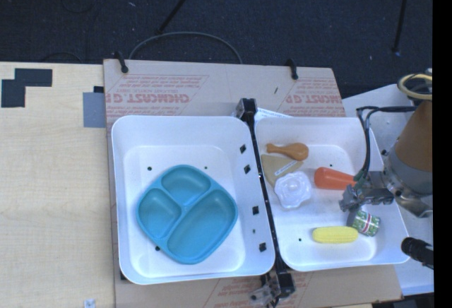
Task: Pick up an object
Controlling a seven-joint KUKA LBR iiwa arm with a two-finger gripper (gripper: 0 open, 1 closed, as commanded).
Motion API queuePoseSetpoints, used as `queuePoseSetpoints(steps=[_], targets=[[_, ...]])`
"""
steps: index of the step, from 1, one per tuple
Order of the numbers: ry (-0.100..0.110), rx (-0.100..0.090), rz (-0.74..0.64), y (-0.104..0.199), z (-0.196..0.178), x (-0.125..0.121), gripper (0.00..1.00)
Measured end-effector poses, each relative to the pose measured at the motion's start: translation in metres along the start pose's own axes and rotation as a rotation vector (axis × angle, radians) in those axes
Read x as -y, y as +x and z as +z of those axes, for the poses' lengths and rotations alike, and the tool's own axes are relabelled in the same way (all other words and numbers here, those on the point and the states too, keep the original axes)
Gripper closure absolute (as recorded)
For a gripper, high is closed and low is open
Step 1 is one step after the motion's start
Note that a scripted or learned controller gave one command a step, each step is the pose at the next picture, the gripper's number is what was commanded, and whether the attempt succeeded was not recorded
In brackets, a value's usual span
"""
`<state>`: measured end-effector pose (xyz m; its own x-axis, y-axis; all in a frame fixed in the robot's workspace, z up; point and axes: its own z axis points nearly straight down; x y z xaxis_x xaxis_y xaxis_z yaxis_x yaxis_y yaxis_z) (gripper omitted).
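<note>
The right bin (pixel 311 131) holds a tan drumstick (pixel 289 151), a clear ruffled cup (pixel 292 189), an orange carrot (pixel 332 178), a yellow corn cob (pixel 335 234) and a small green can (pixel 367 222). My gripper (pixel 355 199) hangs low at this bin's right side, just right of the carrot's tip and directly above the can. It is dark and small in the camera view. The corn lies below and to its left.
A blue divided plate (pixel 187 212) lies in the left bin (pixel 141 131). A black divider (pixel 256 186) runs between the two bins. The grey arm with its orange band (pixel 417 147) comes over the right bin's right wall.
</note>
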<state>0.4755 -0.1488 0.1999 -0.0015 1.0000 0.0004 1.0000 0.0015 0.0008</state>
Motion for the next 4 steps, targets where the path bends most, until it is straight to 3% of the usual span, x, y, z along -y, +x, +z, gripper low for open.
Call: queuePoseSetpoints(steps=[1, 3, 4], targets=[[0.000, 0.000, 0.001, -0.001, -0.027, -0.001, 1.00], [0.005, -0.002, -0.002, 0.100, -0.006, -0.034, 1.00], [0.004, -0.001, -0.003, 0.156, -0.018, -0.050, 1.00]])
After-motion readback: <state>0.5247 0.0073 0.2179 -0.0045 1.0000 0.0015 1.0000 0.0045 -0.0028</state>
